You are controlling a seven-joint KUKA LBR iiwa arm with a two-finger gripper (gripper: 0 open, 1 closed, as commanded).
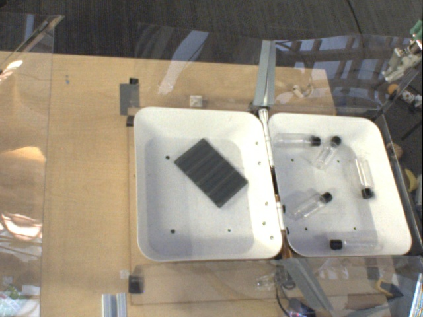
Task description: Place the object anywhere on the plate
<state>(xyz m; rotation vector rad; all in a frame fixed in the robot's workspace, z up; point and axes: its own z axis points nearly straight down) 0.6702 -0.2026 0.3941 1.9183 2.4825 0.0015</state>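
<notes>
A dark grey ribbed rectangular plate (211, 172) lies turned at an angle in the middle of the left white bin (152, 236). In the right white bin (390, 197) are several clear tubes with black caps. One tube (295, 139) lies near the back left and another (324, 155) sits tilted just to its right. A third tube (363, 173) lies along the right side. One more (309, 205) rests near the bin's middle, and one (357, 244) lies against the front wall.
A grey metal bar (265, 78) runs back from the seam between the bins. Small black brackets (133, 84) (135, 284) stand at the left bin's corners on the wooden bench. Loose hardware (400, 61) shows at the far right.
</notes>
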